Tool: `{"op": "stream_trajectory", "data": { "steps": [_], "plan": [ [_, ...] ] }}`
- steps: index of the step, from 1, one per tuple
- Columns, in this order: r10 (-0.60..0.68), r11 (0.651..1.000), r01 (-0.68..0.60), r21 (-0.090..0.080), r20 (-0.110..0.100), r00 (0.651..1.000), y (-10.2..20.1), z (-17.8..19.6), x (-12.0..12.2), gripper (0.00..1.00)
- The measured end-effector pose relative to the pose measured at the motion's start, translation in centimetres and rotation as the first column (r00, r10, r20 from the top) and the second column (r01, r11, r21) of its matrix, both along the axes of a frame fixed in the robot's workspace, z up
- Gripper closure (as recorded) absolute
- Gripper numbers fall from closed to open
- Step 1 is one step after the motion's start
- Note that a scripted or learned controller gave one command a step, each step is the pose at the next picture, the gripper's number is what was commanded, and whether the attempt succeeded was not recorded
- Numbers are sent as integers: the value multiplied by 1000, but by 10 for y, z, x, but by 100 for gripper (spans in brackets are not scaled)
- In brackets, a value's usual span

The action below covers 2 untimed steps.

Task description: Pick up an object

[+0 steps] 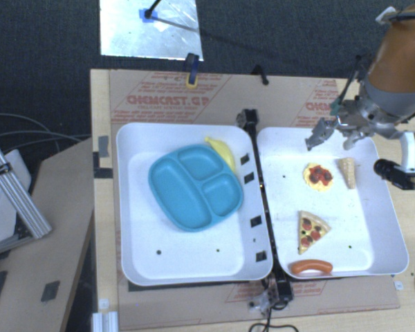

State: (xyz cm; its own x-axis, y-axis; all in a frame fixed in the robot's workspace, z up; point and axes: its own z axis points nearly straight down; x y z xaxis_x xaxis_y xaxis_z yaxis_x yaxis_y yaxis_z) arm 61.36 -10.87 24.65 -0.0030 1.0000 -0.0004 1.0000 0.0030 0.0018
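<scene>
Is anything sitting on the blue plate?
Empty: the blue plastic divided plate shows bare compartments. A yellow banana-shaped toy lies behind its rim in the left white bin.

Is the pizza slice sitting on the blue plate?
No, the pizza slice lies on the floor of the right bin, while the blue plate is in the left bin.

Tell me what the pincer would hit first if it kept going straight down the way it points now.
Probably the bare floor of the right bin. The open pincer hangs over its upper part, above the round pizza and beside the cone. Height is hard to judge from this slanted view.
</scene>
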Motion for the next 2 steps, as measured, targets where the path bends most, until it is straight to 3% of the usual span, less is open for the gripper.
{"op": "stream_trajectory", "data": {
  "steps": [1, 2],
  "plan": [
    [-6, 1000, 6, 2, -18, 1000, -10, -152, -133, 0],
    [3, 1000, -3, 3, -2, 1000, 28, -163, -116, 0]
  ]
}}
